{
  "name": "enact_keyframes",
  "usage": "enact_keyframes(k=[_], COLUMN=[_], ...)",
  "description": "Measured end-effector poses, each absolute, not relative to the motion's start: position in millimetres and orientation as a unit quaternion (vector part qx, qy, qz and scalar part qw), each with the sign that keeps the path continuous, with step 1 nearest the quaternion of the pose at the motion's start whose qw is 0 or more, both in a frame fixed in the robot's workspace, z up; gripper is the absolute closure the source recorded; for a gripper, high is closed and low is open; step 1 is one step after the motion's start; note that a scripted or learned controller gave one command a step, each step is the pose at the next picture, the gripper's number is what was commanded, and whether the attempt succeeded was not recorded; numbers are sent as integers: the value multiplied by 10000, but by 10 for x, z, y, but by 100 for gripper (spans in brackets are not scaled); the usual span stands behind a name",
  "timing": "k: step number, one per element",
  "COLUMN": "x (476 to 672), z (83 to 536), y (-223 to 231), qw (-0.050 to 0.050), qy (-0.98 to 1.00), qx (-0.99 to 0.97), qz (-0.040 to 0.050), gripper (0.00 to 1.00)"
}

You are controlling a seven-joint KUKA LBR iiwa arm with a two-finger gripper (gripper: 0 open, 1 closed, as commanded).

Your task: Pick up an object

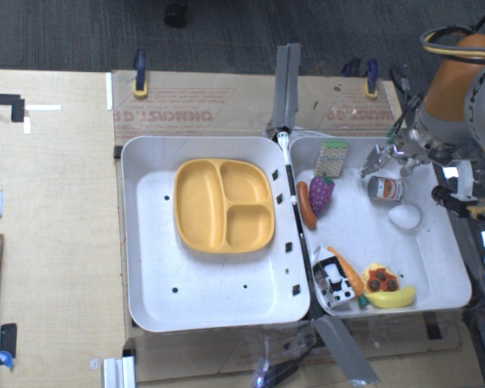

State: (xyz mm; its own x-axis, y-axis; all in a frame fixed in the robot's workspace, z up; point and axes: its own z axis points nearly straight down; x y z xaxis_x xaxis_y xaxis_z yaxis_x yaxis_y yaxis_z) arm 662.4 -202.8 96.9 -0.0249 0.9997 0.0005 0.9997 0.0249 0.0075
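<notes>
The arm (461,95) is grey with a broad orange band above the wrist, and a yellow cable loops over the band. Below it the wrist is silvery metal with small black fittings and dark cables.

Single fixed camera, high above worktop (48,217), looking down at slant; both white bins (145,297) in frame, arm (457,87) entering from right.

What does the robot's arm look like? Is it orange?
Partly! The arm has a fat, rounded orange band, with grey above it and a yellowish ring around the top. Thin black cables run down its side. Its gripper is small, shiny, silvery metal with dark parts.
</notes>
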Motion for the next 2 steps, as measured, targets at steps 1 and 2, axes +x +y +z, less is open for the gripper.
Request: enact_keyframes(k=[1, 2], x=[6431, 6435], z=[951, 1052], y=[-2098, -2111], qw=[-17, 1], qy=[6763, 6767], qx=[7366, 7362], qz=[63, 54], gripper=[0, 100])
